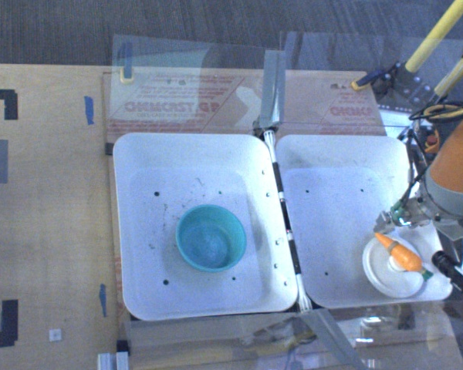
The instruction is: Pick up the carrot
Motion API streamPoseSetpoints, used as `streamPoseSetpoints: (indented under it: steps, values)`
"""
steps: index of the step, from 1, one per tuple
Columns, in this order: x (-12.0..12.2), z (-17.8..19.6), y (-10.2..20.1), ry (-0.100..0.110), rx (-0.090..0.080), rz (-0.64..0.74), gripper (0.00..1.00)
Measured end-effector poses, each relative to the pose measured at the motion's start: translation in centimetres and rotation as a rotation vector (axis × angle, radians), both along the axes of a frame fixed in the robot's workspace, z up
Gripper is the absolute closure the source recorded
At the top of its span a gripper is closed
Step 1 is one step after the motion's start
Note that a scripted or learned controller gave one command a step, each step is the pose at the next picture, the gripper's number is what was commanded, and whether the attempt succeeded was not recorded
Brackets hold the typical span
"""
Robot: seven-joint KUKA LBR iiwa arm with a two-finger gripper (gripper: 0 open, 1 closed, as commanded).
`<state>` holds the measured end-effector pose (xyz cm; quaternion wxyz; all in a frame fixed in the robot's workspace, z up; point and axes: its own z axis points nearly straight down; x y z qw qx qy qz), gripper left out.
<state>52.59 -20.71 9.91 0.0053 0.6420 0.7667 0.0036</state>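
The carrot [400, 254] lies on a white plate [378, 272] in the right bin's [332, 206] near right corner. The gripper [405, 216] hovers just beside it; its opening I cannot tell. Lettering on the far cardboard [185, 102] is unreadable.

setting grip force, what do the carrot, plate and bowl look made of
Carrot: looks like a toy, probably plastic; even, smooth orange with a green tip. Plate: white, likely plastic or ceramic; cannot tell which. Bowl: teal, matte, probably plastic.
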Motion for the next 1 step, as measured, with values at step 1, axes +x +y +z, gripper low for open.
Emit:
streamPoseSetpoints:
  steps: [1]
  values:
    - [-3.88,-1.03,-1.05,0.000,0.001,-0.080,0.00]
